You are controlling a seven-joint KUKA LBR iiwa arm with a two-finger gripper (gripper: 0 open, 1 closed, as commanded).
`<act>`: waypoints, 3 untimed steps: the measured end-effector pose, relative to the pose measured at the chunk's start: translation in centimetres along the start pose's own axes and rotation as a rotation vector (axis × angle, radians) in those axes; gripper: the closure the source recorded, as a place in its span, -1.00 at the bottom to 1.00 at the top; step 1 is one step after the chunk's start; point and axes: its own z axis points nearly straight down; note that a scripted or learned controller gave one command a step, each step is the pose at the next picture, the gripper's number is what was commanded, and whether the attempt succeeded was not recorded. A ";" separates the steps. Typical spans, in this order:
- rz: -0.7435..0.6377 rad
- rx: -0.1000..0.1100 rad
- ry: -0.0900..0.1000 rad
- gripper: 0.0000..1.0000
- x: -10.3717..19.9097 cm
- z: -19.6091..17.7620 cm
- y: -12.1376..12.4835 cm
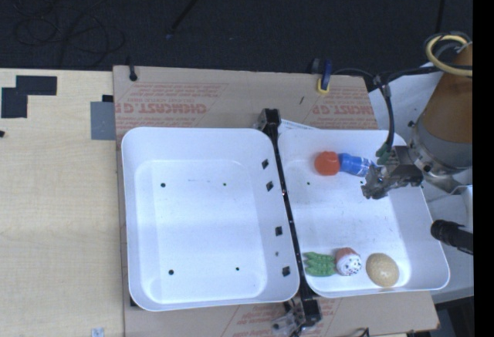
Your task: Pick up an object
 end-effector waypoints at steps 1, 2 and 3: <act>-0.002 -0.002 0.000 1.00 1.8 -1.9 1.0; -0.002 -0.005 -0.001 1.00 2.1 -6.4 2.7; 0.001 0.003 0.000 1.00 1.8 -2.2 1.8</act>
